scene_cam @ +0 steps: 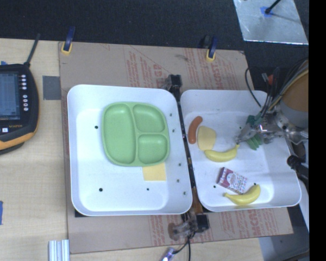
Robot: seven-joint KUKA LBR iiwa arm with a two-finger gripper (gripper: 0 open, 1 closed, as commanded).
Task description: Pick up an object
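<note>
The gripper (249,136), whose grasp state cannot be told, hovers at the right bin (228,99)'s three o'clock, seemingly approaching; next it should descend onto the nearest banana (221,155).

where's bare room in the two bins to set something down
Left bin: bare floor along its left wall and along the front, below the green divided plate and yellow square. Right bin: bare strip along the back wall. Its middle and front are crowded: sausage, two bananas, red packet, gripper.
</note>
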